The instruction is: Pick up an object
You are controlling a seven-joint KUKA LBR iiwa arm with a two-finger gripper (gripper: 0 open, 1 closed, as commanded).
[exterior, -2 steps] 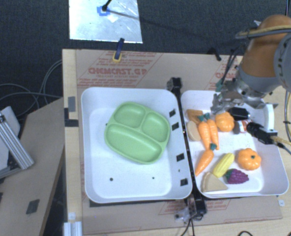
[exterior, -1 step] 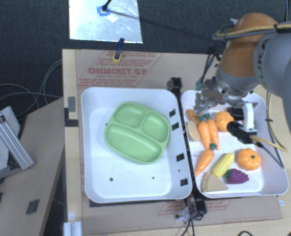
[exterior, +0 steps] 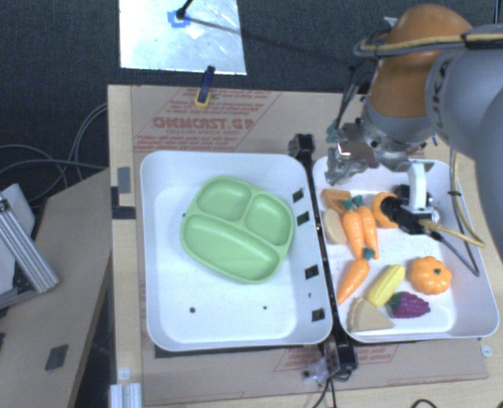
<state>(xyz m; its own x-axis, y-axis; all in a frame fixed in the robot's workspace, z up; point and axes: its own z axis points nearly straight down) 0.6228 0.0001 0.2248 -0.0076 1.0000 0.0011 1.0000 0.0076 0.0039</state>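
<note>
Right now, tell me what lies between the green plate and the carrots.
In the camera view, the black-clipped divider where the two bins meet lies between the green plate and the carrots, plus a pale round piece touching the carrots.

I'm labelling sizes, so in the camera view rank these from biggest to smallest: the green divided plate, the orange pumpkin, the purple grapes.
1. Green divided plate, largest by far.
2. Orange pumpkin.
3. Purple grapes, slightly smaller than the pumpkin; the margin is narrow.
</note>
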